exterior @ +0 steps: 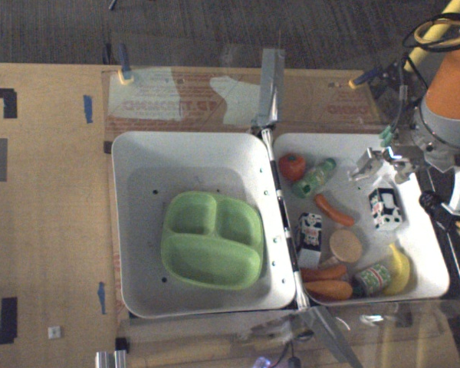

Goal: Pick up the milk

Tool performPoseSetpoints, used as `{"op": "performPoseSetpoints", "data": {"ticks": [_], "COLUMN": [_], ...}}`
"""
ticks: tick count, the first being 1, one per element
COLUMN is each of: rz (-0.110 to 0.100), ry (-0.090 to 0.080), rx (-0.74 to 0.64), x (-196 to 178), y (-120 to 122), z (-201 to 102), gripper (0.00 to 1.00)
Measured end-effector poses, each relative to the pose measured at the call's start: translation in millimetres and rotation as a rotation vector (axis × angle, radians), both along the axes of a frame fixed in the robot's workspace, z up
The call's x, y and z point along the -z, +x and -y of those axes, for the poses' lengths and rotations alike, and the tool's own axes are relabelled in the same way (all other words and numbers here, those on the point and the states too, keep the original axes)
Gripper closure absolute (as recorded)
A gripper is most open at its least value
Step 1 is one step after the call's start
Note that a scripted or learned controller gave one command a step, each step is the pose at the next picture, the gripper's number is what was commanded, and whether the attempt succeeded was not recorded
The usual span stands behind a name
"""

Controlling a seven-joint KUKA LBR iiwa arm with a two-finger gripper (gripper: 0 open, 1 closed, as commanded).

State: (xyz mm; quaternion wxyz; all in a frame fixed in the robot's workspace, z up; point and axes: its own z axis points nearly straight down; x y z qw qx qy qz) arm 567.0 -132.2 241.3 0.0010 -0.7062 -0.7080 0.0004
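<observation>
Two cow-patterned milk cartons lie in the right bin [433,280]. One milk carton [386,208] is at the bin's right side, and the other [310,231] lies by the bin's left wall. My gripper [381,164] hangs over the upper right part of this bin, just above and slightly left of the right-hand carton, apart from it. Nothing shows in its grasp.
The right bin also holds a tomato [292,165], a green bottle [314,177], an orange carrot [334,210], a tan round lid [345,245], a banana [399,269], a labelled can [372,278] and two more carrots [327,282]. A green divided plate [212,238] lies in the left bin [130,205].
</observation>
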Motion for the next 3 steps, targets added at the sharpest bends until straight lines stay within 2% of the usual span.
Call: {"op": "performPoseSetpoints", "data": {"ticks": [1, 2, 3], "rz": [0.004, 0.000, 0.002], "ry": [-0.002, -0.001, -0.001], "rx": [-0.032, -0.019, -0.189], "x": [-87.2, -56.6, 46.2], "y": [20.2, 18.4, 44.9], "z": [-19.2, -52.4, 28.5], "gripper": [0.00, 0.00, 0.00]}}
